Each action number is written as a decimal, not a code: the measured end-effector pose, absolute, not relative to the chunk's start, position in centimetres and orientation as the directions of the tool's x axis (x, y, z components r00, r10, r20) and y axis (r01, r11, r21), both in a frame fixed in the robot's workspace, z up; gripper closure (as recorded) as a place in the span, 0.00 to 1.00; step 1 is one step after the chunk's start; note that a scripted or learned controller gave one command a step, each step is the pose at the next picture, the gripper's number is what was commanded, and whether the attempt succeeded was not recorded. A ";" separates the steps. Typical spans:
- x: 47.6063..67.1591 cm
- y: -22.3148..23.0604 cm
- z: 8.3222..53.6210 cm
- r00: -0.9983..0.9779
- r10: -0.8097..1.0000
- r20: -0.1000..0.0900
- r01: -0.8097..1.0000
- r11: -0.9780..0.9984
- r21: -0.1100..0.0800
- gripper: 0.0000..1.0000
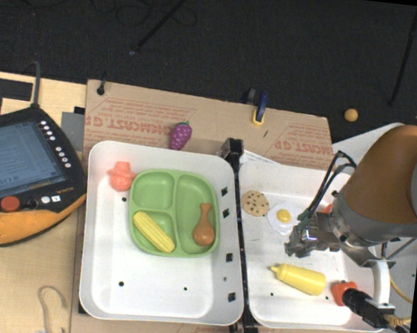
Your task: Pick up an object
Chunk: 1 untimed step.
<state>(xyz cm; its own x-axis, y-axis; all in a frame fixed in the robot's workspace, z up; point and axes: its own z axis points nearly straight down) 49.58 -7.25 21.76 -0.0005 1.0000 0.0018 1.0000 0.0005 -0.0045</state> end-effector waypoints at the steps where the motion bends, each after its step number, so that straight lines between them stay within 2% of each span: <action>1: 49.5 -6.2 23.4 0.000 1.000 0.000 1.000 0.000 -0.001 1.00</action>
<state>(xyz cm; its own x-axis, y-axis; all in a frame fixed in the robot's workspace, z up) 49.51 -6.20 23.39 -0.0003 1.0000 0.0004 1.0000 0.0003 -0.0008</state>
